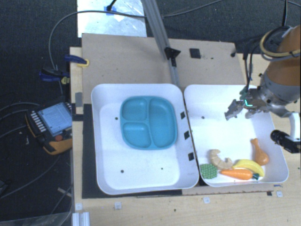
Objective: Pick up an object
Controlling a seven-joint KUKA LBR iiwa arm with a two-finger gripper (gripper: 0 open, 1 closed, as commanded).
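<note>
The tool [233, 110] is seen above the right bin [207, 126], fingers apart, nothing gripped. A carrot [236, 174], banana [248, 165] and chicken leg [258, 151] are clustered at its near edge.

White bins: two, side by side — left bin [106, 173], right bin [207, 107]
Blue divided plate [148, 122]: one, with three compartments, in the left bin
Banana [249, 165]: one, in the right bin
Carrot [236, 174]: one, in the right bin
Drumstick [259, 151]: one, in the right bin
Tan knobbly piece [219, 159]: one, in the right bin
Green piece [209, 171]: one, in the right bin
Toy foods altogether: five
Arm: one
</note>
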